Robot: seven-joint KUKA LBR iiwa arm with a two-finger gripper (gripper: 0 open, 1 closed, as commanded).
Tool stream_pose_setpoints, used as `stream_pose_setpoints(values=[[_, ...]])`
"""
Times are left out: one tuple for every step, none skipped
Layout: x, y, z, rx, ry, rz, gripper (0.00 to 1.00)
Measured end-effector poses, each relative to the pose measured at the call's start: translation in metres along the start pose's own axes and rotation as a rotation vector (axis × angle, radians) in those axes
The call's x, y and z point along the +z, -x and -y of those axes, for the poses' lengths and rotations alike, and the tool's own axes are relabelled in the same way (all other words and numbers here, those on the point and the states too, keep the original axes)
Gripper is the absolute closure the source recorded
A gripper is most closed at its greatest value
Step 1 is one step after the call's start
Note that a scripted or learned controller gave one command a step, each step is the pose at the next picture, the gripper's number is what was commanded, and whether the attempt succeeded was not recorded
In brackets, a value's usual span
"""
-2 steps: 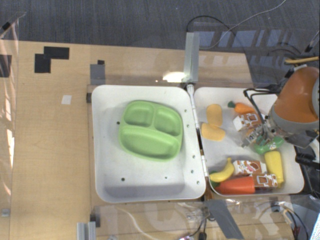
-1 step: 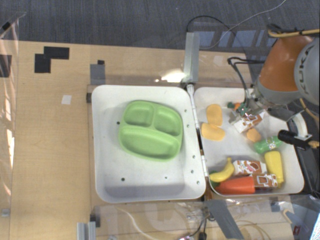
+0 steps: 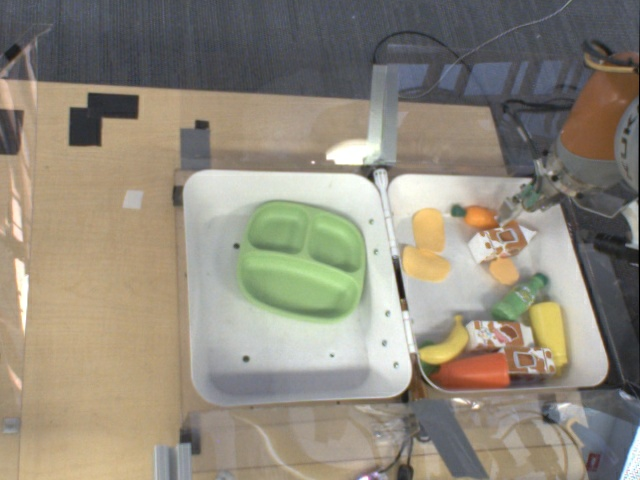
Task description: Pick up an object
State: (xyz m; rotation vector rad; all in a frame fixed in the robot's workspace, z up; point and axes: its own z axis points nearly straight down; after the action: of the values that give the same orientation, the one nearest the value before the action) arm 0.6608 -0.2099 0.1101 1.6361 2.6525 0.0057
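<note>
Camera view: desk (image 3: 110, 268) with two white bins.
End effector (image 3: 527, 196): upper right of frame, at right bin's (image 3: 585, 298) far edge, just above small carton (image 3: 500, 243); finger opening cannot be told; nothing seen held.
Right bin contents: carrot (image 3: 478, 216), green bottle (image 3: 520, 297), banana (image 3: 445, 344), yellow bottle (image 3: 549, 332).
Left bin (image 3: 215, 268): green divided tray (image 3: 301, 260), centre.

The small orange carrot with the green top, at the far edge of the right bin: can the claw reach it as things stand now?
Probably yes. The small orange carrot lies alone and uncovered, the claw hovers just beside it, and nothing stands between them.
</note>
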Motion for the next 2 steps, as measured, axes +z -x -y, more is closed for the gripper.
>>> stream_pose_setpoints(values=[[0.0209, -0.0546, -0.0011, 0.384, -0.011, -0.012, 1.0], [0.0208, -0.0539, -0.0006, 0.384, -0.012, -0.012, 0.0]])
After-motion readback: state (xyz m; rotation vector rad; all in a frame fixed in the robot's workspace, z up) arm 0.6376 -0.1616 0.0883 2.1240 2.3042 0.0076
